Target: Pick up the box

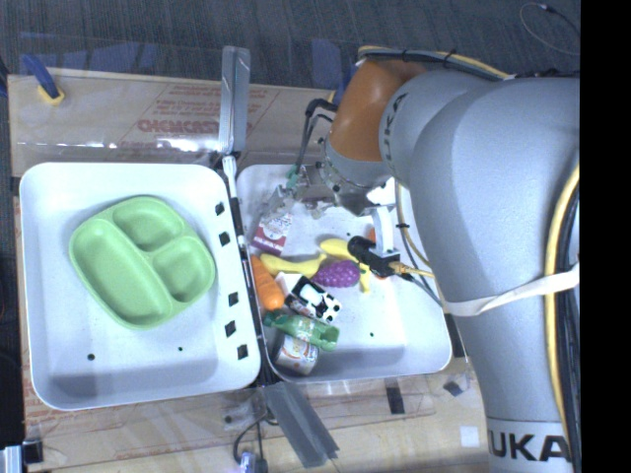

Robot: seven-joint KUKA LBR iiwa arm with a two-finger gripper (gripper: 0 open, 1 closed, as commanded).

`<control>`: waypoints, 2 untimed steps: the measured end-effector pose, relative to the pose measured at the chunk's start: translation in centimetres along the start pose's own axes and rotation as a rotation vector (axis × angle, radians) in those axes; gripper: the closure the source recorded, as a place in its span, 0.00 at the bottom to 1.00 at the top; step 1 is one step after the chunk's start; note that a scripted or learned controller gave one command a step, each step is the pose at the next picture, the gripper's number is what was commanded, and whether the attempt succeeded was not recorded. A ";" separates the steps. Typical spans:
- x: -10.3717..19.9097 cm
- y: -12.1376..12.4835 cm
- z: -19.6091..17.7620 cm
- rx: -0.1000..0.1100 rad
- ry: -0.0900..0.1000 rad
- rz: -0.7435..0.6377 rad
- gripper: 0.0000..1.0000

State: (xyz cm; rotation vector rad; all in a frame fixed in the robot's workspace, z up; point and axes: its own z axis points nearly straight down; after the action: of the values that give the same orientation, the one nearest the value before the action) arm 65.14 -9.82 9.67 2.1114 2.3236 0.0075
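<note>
Gripper state could not be established at inspection: we found it low in the far part of the right bin, under the wrist, and the view did not resolve how it was set or whether anything was in it.

We took the box to be the small red-and-white carton lying just below and slightly left of the gripper, near the bin's left wall. It rested on the bin floor, close under the tool. We could not tell whether the two were touching. On that evidence we judged the pick not yet made: the approach was largely done, while the closing and the lift remained.

Moving outward from the box, and nearer the camera than the tool, we noted a yellow banana beside an orange carrot, a purple bunch of grapes, a black-and-white item and a jar with a green lid. Clutter so close to the box may hinder a clean grasp, in our judgement.

Well to the left of the tool, the left bin held a green divided plate.

We recorded the arm reaching in from the right, its grey body arched over the right bin's far corner and the orange band turned above the wrist, which pointed down and leftward.
</note>
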 end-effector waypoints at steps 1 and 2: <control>-1.9 0.4 -2.6 0.006 -0.002 -0.057 0.00; 0.2 0.3 0.0 0.000 -0.003 -0.156 0.00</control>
State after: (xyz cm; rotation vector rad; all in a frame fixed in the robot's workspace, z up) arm 65.39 -9.59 9.67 1.9228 2.4784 0.0045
